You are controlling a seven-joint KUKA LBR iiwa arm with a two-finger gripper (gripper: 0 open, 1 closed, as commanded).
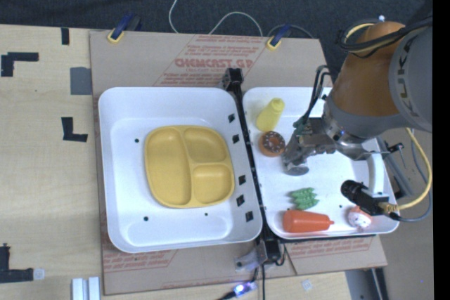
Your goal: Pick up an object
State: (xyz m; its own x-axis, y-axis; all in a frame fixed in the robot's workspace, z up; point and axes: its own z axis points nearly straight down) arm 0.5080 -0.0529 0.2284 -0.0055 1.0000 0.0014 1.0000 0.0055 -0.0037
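Observation:
My gripper (297,164) hangs low over the middle of the right bin (330,187), under the orange wrist band. Just to its left lies a brown doughnut (271,143), close to the bin's left wall. A yellow cup-shaped piece (270,114) lies above the doughnut. Below the gripper sit a green leafy piece (304,197) and an orange carrot (306,222) along the near wall. A small white and red object (360,218) lies at the near right corner. I see nothing between the fingers.
The left bin (119,151) holds a yellow divided plate (188,166). A black clamp strip (243,151) runs between the bins. A black part with a yellow cable (365,194) juts over the right bin's right side.

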